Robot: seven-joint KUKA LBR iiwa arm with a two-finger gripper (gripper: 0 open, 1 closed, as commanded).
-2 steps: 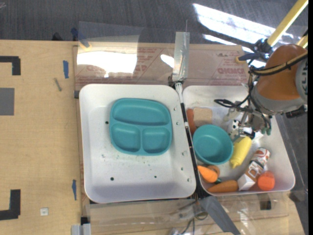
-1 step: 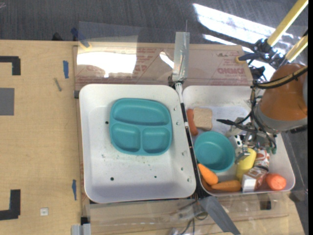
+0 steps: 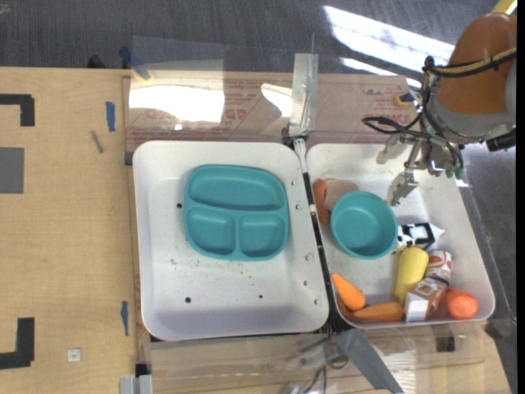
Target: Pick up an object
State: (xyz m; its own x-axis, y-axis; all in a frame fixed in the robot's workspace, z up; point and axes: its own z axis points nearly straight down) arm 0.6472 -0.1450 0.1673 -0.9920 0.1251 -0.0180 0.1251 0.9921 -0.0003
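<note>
Jaws (image 3: 404,185): I hold them above the right bin's (image 3: 480,257) far end; I cannot tell their opening, nothing visibly gripped.
Teal bowl (image 3: 362,225): just below-left, nearest candidate.
Toy food (image 3: 410,273): crowded beyond, harder.

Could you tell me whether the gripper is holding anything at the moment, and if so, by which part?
Nothing is held. The gripper hangs above the right bin, just past the teal bowl's rim, with no object between its fingers.
</note>
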